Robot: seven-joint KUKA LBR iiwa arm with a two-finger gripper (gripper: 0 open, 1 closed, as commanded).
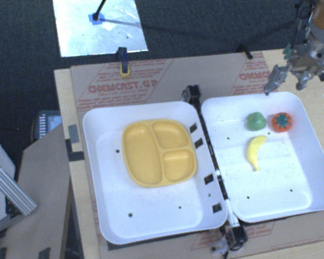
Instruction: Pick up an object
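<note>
Banana (256, 151), green fruit (255, 121) and tomato (281, 121) lie loose in the right bin (312, 189), clustered toward its far side, so any of them could serve as the pick. Left bin (112, 221) holds a yellow divided plate (158, 152). The gripper (288, 78) hangs above the right bin's far corner with fingers spread, holding nothing, likely staged before a descent.

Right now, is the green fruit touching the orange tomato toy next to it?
Apart. The camera view shows a narrow strip of white bin floor between the green fruit and the orange tomato toy.
</note>
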